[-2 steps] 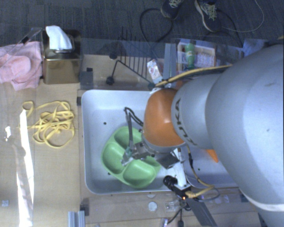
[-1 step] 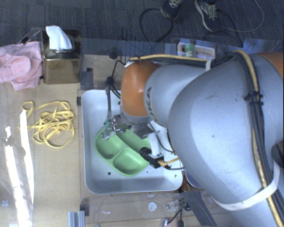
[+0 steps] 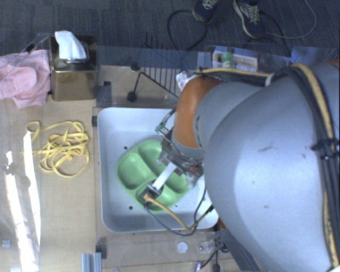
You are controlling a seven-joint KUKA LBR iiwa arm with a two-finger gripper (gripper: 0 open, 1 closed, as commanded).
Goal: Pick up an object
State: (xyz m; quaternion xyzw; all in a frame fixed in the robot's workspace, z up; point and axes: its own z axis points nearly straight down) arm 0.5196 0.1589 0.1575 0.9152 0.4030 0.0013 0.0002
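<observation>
**Hand Down on Green Dish in White Bin**

Reaching in from the right: a bulky grey arm (image 3: 265, 159) with an orange band (image 3: 186, 117) above the wrist, covering most of the right half of the scene. Hand (image 3: 174, 166) low over the right part of a green divided dish (image 3: 133, 167), at or just above its surface; whether touching or apart, hard to judge. How wide the hand stands: cannot tell, hidden under the wrist.

Lying flat near the middle of a shallow white bin (image 3: 114, 212): the dish, with rounded shallow compartments, its right side tucked behind the hand.

On the worktop (image 3: 64, 212), left of the bin: a loose tangle of yellow cord (image 3: 58, 146). At the far left: a brown tissue box (image 3: 71, 74) with a white tissue (image 3: 69, 45) sticking up, and a pink cloth (image 3: 21, 79) against its left side. Just beyond the bin's far wall: a thin black stand (image 3: 135, 87). Farther still, on dark carpet: dark shoes (image 3: 247, 16) and a looping black cable (image 3: 186, 26).
</observation>
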